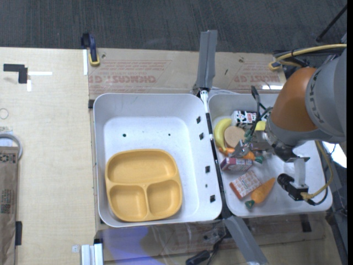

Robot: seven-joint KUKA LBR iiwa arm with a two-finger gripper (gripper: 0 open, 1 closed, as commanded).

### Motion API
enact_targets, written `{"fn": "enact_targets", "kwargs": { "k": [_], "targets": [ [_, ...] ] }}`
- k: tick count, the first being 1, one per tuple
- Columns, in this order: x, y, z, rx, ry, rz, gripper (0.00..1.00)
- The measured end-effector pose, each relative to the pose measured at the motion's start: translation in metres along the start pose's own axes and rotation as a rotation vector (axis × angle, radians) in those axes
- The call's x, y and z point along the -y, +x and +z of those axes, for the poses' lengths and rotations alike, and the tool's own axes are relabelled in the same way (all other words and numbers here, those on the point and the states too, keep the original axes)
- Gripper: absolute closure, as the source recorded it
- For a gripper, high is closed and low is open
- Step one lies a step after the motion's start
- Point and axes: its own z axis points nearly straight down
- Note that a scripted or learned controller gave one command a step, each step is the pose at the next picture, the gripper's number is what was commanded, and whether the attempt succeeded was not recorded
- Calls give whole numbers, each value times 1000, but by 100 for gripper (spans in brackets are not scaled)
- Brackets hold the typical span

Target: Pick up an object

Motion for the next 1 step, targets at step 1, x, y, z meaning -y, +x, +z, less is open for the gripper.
{"fn": "enact_targets", "kwargs": {
  "k": [1],
  "targets": [
    [1, -1, -8, 0, 5, 3, 100]
  ]
}}
